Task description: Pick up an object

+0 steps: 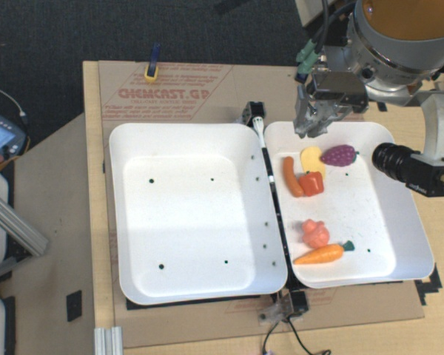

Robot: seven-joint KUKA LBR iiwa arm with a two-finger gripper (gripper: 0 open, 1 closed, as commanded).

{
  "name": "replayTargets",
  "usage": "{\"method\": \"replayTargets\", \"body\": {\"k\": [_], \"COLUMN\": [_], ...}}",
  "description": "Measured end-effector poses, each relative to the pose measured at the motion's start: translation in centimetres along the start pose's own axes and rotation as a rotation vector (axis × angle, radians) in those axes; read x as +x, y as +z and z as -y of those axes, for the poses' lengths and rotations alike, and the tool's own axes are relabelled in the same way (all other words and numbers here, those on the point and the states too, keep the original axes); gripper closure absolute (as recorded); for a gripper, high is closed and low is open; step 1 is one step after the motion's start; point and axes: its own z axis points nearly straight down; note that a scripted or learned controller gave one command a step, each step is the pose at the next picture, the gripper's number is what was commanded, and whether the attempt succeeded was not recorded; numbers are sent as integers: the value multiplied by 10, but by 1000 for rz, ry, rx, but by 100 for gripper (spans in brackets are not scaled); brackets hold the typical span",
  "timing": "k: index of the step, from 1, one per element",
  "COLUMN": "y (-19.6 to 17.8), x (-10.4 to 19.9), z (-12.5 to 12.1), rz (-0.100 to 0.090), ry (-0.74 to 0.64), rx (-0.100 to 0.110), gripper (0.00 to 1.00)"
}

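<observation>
Nothing lifted yet. Claw (pixel 311 128) hung at twelve o'clock over the right bin (pixel 399 228), grip state impossible to tell. Toy food (pixel 313 182) lay just below, at six o'clock, the whole pickup left to do.

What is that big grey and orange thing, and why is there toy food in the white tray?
That is a robot arm, grey with an orange band. One camera above the bench looks down at a slant, and the arm reaches in from the right. At its tip is a metal pincer for grabbing things. It hangs over the far edge of the right shallow white bin.

In that bin lie toy foods: a purple grape bunch, a yellow piece, a red block, an orange-red sausage, a pink lumpy toy and an orange carrot with a green top. The left white bin sits beside it. The robot's job is to pick up one object, and I see no toy between the pincer's tips yet.
</observation>
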Motion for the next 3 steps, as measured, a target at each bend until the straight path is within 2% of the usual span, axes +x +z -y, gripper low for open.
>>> {"method": "replayTargets", "body": {"k": [3], "y": [-31], "x": [2], "z": [-2], "rz": [-1], "ry": [-3], "rx": [-10], "gripper": [100]}}
